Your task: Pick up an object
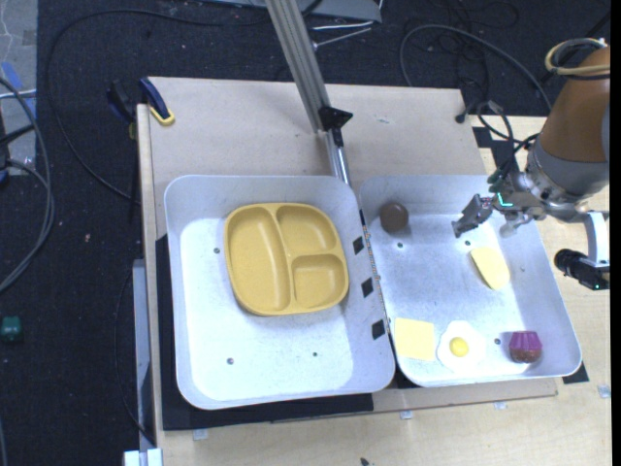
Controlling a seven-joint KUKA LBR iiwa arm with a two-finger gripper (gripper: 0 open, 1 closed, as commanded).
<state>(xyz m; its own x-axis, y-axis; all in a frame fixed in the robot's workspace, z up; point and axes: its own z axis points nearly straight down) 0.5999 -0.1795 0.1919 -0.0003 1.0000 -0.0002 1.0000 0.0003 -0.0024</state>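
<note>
Robotics lab, as far as I can see: plywood bench [243, 129] on dark carpet [78, 260], loose cables [68, 134] trailing around it, an aluminium strut [296, 47] slanting overhead. Two white bins [281, 357] hold toy food and a yellow tray [286, 257]; my arm [574, 124] reaches in from the right.

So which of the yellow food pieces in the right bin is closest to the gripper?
The pale yellow wedge, just below the gripper; the yellow square slice and fried egg lie at the bin's near edge.
</note>
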